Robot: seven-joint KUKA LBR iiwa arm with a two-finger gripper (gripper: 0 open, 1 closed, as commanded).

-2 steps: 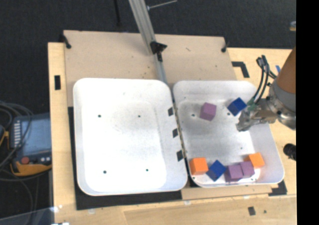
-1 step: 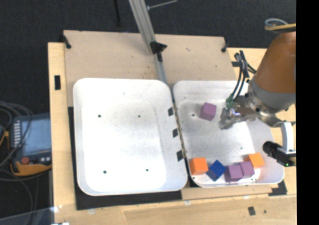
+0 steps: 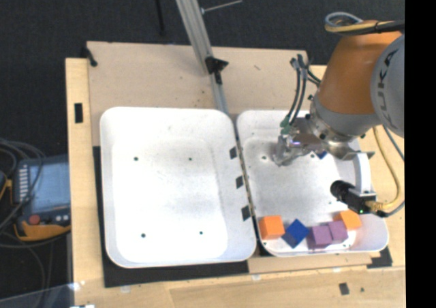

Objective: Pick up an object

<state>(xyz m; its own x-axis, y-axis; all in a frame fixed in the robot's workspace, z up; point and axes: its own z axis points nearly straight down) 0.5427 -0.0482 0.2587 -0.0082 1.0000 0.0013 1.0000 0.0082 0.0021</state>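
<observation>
We look down on a wooden bench (image 3: 157, 75) that carries two shallow white bins side by side. The left bin (image 3: 116, 163) fills the centre-left of the frame, and the right bin (image 3: 300, 191) sits against it at centre-right.

The arm (image 3: 357, 82), grey with a broad orange band, comes in from the upper right of the frame and hangs over the upper part of the right bin. Its gripper (image 3: 289, 150) sits just below the wrist, above the bin's upper middle. It is small and blurred here, so we cannot tell how wide it stands or whether it has anything in hold. A small patch of blue (image 3: 320, 155) shows right beside the wrist; we cannot say what it is.

The blocks lie along the lower edge of the right bin, well apart from the gripper. From left to right we see an orange block (image 3: 272, 226), a blue block (image 3: 296, 232) just beside it, two purple blocks (image 3: 328, 234) touching each other, and a smaller orange block (image 3: 350, 219) near the lower right corner.

A slanted metal rail (image 3: 194, 24) runs from the top of the frame down to the gap between the bins. At the far left edge sits a handheld control unit (image 3: 41, 194) with cables.
</observation>
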